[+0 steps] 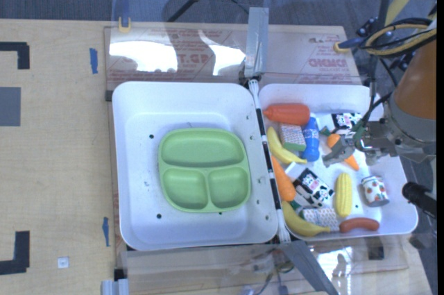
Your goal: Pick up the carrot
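An orange carrot (pixel 283 180) lies along the left wall of the right bin (pixel 395 214), tapering toward the front between a banana (pixel 279 147) and a cow-patterned toy (pixel 312 189). My gripper (pixel 341 151) hangs low over the middle right of that bin, well to the right of this carrot. A second orange piece (pixel 335 140) pokes out from under the gripper on both sides, and the gripper hides its middle. Whether it touches the gripper I cannot tell.
The right bin is crowded: a red-orange sausage shape (pixel 286 113), a blue bottle (pixel 311 137), corn (pixel 343 194), a small cup (pixel 374 191), a red sausage (pixel 359 224) and a second banana (pixel 302 224). The left bin (pixel 132 148) holds a green divided plate (pixel 205 169).
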Robot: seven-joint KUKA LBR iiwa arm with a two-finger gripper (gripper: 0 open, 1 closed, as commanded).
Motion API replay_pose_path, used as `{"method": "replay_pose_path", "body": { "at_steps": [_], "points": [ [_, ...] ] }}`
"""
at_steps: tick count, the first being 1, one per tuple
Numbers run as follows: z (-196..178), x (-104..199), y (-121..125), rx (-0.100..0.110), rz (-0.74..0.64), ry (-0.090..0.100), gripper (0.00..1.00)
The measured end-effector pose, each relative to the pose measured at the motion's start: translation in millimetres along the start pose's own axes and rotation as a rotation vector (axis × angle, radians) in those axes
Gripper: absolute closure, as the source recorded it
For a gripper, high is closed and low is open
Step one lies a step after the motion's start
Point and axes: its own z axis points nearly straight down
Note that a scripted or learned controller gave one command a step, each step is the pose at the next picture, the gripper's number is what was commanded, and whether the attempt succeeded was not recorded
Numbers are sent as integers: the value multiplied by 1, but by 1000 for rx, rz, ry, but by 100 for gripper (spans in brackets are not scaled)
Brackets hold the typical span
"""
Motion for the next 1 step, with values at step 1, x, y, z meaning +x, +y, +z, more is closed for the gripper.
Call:
{"method": "replay_pose_path", "body": {
  "at_steps": [1],
  "points": [
    [56,-70,55,-5,33,-2,0]
  ]
}}
